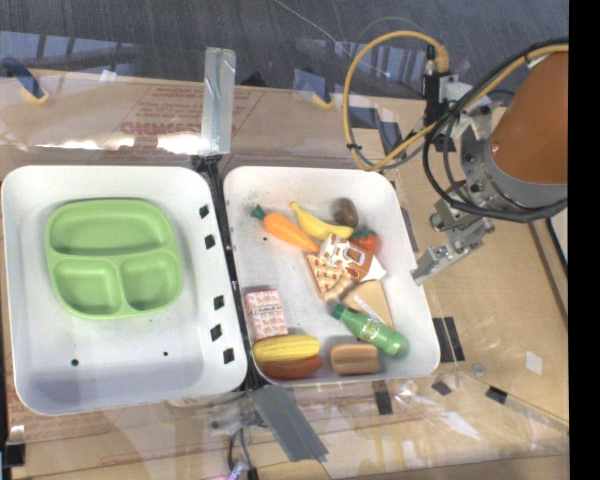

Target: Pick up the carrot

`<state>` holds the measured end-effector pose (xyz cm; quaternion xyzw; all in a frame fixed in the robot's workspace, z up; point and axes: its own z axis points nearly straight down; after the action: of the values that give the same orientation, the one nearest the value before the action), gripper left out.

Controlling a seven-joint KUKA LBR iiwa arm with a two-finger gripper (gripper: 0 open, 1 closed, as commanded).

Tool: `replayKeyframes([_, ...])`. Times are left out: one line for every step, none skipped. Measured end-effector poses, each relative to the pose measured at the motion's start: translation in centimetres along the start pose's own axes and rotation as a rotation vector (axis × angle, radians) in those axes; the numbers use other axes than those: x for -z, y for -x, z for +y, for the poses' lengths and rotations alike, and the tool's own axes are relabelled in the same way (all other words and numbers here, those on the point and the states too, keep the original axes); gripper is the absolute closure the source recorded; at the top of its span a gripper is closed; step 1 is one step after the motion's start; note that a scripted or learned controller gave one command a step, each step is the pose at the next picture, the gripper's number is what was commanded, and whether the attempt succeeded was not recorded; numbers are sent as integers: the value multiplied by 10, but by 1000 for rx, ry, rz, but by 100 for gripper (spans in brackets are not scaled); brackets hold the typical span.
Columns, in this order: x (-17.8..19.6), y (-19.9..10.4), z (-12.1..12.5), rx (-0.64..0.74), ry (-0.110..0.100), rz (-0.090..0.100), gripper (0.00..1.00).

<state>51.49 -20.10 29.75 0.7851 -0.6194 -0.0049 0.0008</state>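
The orange toy carrot (286, 230) lies in the right shallow white plastic bin (242, 200), just left of the curved yellow toy banana (318, 222). The green three-compartment plastic tray (113, 257) sits in the left shallow white plastic bin (40, 368). The two-finger metal gripper (450, 248) is right of the right bin, outside its rim.

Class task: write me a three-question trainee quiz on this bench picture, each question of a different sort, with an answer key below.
1. True or false: the carrot lies in the bin nearer the arm.
2. Multiple choice: what touches the carrot's upper right side? A) green bottle B) banana C) pink box
3. Fill in: the green tray has ___ compartments.

Key
1. True. It lies in the right bin's upper left part, while the claw hangs outside that bin's right wall.
2. B. The banana lies against it; the green bottle and pink box sit lower down.
3. Three.
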Motion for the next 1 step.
replayKeyframes([166,6,14,191,-15,16,100])
